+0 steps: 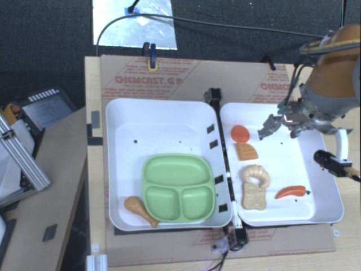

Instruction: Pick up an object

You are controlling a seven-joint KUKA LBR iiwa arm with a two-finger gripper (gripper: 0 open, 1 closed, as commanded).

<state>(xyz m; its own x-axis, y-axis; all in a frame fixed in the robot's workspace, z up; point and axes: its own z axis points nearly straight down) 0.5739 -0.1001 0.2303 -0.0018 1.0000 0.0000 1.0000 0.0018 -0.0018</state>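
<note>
5 toy foods lie in right bin (324,168); red-orange tomato (240,133) nearest gripper (279,124), fingers spread, holding nothing. Looks light, hard, round, slippery: grip across its middle.

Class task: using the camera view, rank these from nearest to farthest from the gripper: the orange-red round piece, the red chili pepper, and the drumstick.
From the gripper:
1. Orange-red round piece, right bin, just to its left.
2. Red chili pepper, right bin, near front edge.
3. Drumstick, left bin's front corner.
</note>
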